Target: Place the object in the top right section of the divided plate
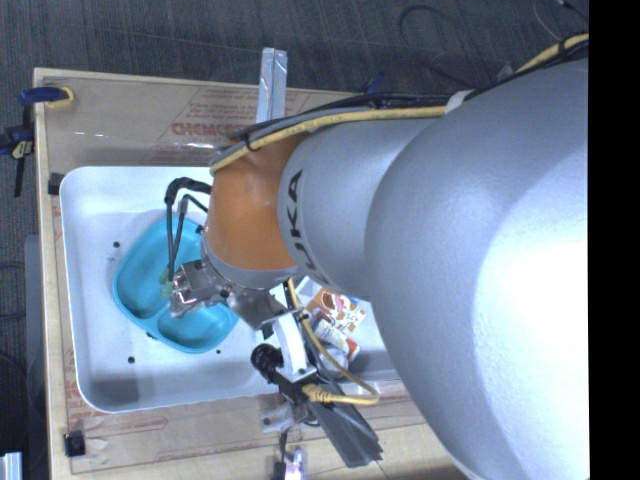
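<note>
Since the arm's wrist sits right over the blue divided plate (150, 278) in the left bin (90, 268) and hides the gripper (185, 293), can't tell its state or where the object is, so imo go slow w/ the placing over the top right section.

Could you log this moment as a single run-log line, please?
arm: over left bin | gripper: above blue divided plate | fingers: cannot tell | held object: none visible

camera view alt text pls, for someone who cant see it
A large grey robot arm with an orange band reaches from the right over a blue divided plate lying in a white bin. A small colourful packet peeks out beneath the arm.
</note>
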Motion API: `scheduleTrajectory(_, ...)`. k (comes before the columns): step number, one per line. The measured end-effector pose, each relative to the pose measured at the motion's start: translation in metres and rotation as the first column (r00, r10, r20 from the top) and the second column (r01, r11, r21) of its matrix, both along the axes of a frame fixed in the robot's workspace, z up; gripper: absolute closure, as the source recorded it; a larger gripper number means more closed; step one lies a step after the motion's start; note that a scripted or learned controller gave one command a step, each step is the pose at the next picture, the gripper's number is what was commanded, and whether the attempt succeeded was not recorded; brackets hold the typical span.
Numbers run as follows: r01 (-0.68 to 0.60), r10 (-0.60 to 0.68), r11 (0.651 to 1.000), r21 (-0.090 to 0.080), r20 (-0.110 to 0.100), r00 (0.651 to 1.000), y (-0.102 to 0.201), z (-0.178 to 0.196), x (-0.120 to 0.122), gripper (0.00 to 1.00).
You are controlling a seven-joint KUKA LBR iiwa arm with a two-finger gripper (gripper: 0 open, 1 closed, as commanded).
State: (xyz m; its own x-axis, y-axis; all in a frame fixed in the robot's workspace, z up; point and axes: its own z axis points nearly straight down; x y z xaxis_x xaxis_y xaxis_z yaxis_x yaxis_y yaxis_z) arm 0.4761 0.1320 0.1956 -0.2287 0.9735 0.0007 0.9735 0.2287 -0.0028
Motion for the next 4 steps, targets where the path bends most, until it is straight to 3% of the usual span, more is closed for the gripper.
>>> scheduleTrajectory(1, -0.219, 0.219, 0.976, 0.0, -0.004, 0.976, 0.056, -0.106, -0.001, 1.0)
scheduleTrajectory(2, -0.223, 0.223, 0.975, 0.0, -0.009, 0.975, 0.057, -0.097, -0.002, 1.0)
scheduleTrajectory(3, -0.379, 0.379, 0.925, 0.009, -0.012, 0.925, 0.038, -0.1, -0.005, 1.0)
scheduleTrajectory(4, -0.662, 0.662, 0.749, 0.0, 0.001, 0.749, 0.076, -0.104, 0.037, 1.0)
